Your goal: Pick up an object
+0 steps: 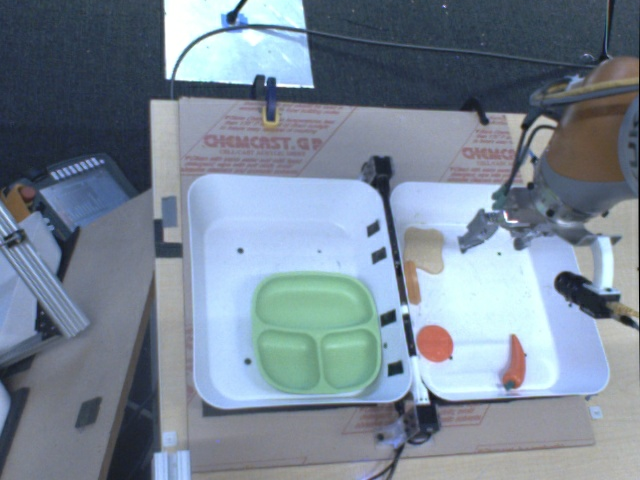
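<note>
End effector (478,234) above right bin (590,368), carrot (513,362) near front rim.

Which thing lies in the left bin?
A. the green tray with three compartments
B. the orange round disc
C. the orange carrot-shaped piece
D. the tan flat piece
A: the green tray lies in the left bin, while the orange disc, the carrot-shaped piece and the tan flat piece all lie in the right bin.
</note>
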`<state>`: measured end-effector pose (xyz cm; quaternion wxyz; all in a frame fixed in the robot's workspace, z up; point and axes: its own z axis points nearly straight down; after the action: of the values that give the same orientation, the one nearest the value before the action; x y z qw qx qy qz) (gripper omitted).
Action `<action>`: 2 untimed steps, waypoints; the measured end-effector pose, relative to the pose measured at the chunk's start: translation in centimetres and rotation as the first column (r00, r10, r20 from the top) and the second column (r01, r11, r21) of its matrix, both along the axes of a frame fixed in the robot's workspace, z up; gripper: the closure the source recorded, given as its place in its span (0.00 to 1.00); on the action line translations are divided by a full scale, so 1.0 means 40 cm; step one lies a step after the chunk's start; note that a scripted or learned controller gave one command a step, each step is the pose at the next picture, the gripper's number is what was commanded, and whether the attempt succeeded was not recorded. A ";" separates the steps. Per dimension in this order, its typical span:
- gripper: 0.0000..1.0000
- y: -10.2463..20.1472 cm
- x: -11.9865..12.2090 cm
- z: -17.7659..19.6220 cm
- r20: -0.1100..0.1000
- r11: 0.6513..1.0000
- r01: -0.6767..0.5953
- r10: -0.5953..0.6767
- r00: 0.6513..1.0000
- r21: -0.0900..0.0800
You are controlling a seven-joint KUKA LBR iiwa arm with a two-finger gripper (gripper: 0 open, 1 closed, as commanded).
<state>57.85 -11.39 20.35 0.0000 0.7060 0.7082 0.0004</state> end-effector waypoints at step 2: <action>0.00 -0.009 -0.028 -0.258 -0.003 1.000 0.002 -0.002 1.000 0.000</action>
<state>56.71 -11.74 10.04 -0.0012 0.7068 0.7074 -0.0009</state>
